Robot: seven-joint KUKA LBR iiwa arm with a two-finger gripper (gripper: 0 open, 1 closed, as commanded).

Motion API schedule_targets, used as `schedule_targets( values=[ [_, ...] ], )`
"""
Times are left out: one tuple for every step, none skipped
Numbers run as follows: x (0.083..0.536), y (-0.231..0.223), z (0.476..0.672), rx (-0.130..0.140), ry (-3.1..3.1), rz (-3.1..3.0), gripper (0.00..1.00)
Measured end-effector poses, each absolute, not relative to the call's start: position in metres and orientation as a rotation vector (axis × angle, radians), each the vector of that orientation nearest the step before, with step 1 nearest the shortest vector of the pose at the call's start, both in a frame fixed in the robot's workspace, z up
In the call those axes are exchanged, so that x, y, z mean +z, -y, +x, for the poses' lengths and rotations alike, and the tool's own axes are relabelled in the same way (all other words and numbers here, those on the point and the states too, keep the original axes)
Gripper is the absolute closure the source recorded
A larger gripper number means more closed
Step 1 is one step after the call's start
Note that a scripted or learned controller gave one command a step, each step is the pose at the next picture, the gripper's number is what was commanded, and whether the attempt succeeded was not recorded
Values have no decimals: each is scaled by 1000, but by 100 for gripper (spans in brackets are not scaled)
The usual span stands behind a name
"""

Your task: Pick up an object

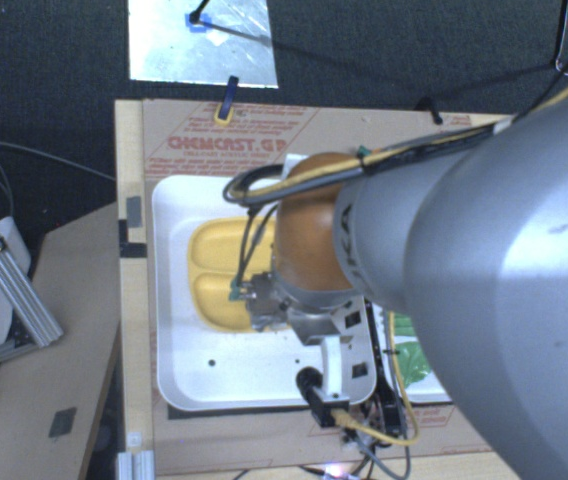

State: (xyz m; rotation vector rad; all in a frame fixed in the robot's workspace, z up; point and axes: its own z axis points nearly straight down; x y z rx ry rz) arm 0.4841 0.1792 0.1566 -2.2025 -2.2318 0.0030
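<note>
Dark carpet floor behind, with a shiny foil sheet [202,30] lying on it, blue tape bit on top. Worktop [134,348] is tan, carrying a cardboard sheet [264,133] printed in red "CHEMCAST", with more letters after it too cut off to read. Small blue-yellow clip [228,100] at the cardboard's far edge. Metal frame rails [4,278] at left.

Arm [484,268] comes in from the right, huge and grey in the foreground, slanting down and left; orange band [309,233] sits above the wrist, black cables looped over it. Wrist points down into the left bin [179,368]. Claw [254,303] is low over the bin, right at the near edge of the yellow object [219,268]; fingers hidden under the wrist, cannot tell their state or whether anything is gripped.

Yellow object: two-lobed, rounded, lying flat in the left bin's far-left part, partly covered by the wrist. Green item [414,353] peeks out in the right bin [429,396], mostly hidden behind the arm.
</note>
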Motion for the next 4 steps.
schedule_targets(
  values=[
    [107,-171,548,-23,2228,-2228,100],
    [212,-188,676,-31,2238,-2224,100],
    [172,-111,634,8,2214,-2227,100],
    [275,-89,595,-11,2224,-2226,100]
  ],
)
